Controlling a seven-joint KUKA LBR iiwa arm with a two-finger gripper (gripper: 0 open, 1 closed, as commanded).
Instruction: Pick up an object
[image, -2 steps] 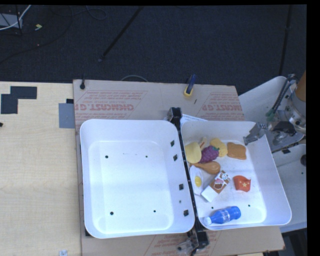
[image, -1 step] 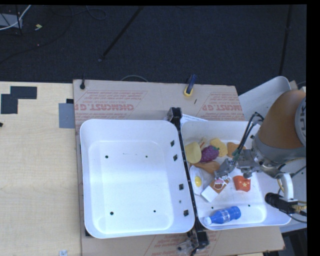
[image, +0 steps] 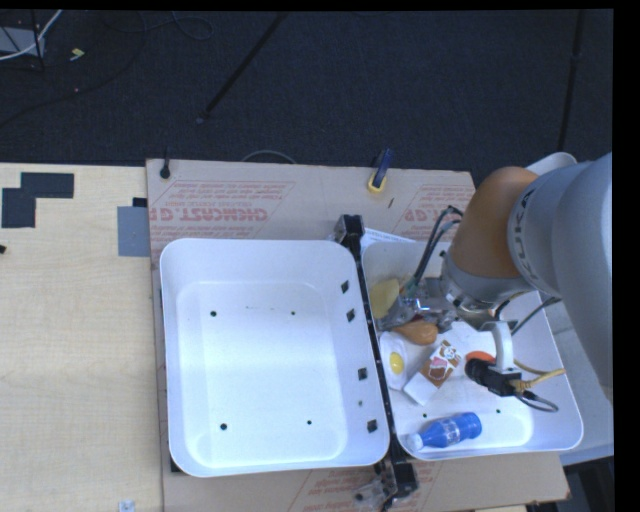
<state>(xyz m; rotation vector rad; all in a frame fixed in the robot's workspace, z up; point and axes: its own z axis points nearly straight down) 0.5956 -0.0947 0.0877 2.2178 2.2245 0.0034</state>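
Premises were a robotics lab: a grey industrial arm (image: 560, 250) worked over white bins (image: 190, 300) on a cardboard-covered surface (image: 300, 195), cables (image: 230, 60) trailing across dark flooring.

The big grey arm (image: 570, 250) comes in from the right side of the picture. It has an orange band (image: 495, 235) just above its wrist. The wrist bends down and to the left. The gripper (image: 425, 310) sits low, right of the middle.
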